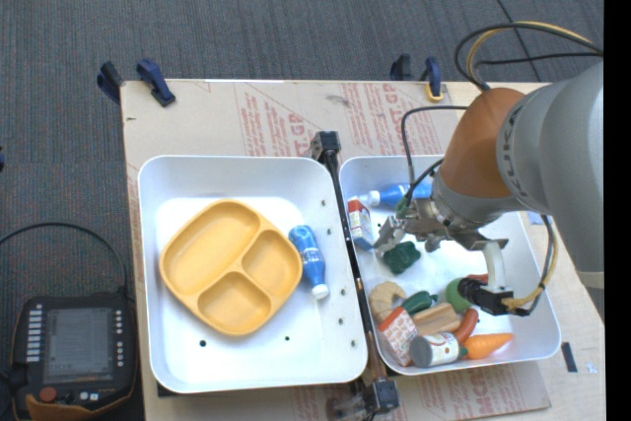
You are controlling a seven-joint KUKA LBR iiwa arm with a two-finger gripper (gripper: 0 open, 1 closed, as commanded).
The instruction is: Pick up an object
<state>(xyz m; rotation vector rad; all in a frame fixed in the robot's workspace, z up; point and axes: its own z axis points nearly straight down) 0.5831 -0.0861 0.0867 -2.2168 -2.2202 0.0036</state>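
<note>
The gripper (396, 234) hangs low in the right bin (548, 330) — whether it is released or clenched, I cannot tell. A dark green object (401, 258) lies just below it, touching or nearly so.

Yellow tray (230, 266), blue bottle (308, 258), white bins (158, 330)
</note>
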